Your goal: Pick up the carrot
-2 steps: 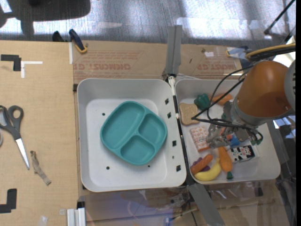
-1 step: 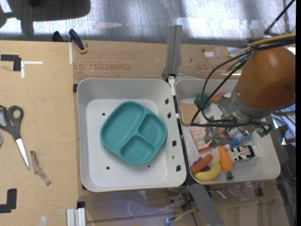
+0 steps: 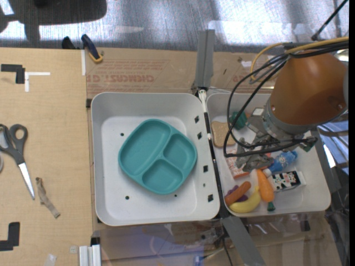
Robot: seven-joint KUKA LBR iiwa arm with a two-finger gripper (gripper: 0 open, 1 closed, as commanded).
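Orange and slim, the carrot (image 3: 265,185) lies in the right bin (image 3: 319,203), toward its near side, with its green stub pointing nearward. A yellow banana (image 3: 247,203) curls just beside it on the left, a small reddish piece (image 3: 239,192) sits next to that, and a black-and-white carton (image 3: 287,179) lies just to its right. The left bin (image 3: 100,165) carries a teal divided plate (image 3: 158,156).

The arm's orange band (image 3: 310,90) hangs over the far part of the right bin, and the gripper (image 3: 256,155) sits below it, above the clutter and just far of the carrot. Cables and dark linkages cross it, so how far it is spread cannot be told; nothing can be made out in its grasp.

The likely trouble is crowding. A descent slightly off to the left could land on the banana; off to the right, on the carton. The carrot also looks smooth and tapered, so a pinch near its thin end might squeeze it out sideways.
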